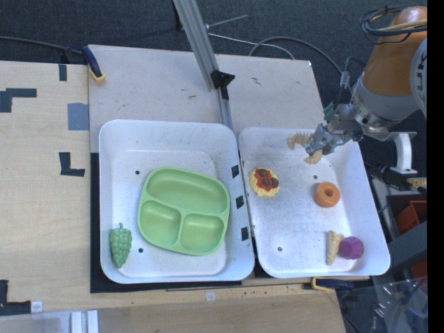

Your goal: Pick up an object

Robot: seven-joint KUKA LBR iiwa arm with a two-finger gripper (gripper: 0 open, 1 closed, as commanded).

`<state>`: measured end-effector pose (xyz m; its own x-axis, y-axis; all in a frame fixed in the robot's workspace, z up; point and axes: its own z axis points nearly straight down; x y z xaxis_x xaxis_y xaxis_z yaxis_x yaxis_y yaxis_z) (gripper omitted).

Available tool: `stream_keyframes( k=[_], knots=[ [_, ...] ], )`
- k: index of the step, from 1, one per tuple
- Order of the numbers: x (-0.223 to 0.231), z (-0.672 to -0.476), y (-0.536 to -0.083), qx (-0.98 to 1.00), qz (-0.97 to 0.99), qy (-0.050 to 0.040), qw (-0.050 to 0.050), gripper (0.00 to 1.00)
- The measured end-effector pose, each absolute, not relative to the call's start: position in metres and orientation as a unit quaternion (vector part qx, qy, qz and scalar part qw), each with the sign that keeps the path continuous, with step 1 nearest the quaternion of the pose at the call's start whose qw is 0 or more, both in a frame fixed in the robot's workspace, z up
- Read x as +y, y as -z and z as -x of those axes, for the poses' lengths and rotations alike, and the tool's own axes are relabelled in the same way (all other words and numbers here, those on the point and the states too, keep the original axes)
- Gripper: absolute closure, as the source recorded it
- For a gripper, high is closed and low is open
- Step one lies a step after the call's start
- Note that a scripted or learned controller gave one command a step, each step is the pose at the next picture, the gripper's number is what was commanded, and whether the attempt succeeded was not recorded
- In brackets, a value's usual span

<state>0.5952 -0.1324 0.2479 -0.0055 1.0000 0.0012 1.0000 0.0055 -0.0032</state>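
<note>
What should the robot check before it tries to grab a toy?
1. Gripper over the right bin: ok.
2. A toy sits under it: ok, a tan piece lies at the bin's top edge.
3. Toy between the fingers: cannot tell.
4. Neighbours apart from it: ok, the orange ring and the small pizza lie lower down.
5. Green tray out of the way: ok, it is in the left bin.

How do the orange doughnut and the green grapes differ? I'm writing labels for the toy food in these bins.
The orange doughnut is a round ring with a hole; the green grapes form a long, bumpy bunch. The doughnut lies in the right bin, out on its open floor; the grapes lie in the left bin, in its near-left corner beside the green divided plate. Both are small toy foods lying flat, untouched.
</note>
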Motion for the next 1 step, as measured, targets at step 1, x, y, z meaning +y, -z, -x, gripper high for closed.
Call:
stream_keyframes(
  k=[1],
  knots=[
    [-0.0798,-0.5770,-0.2542,-0.709,0.705,-0.0002,0.002,1.00]
  ],
)
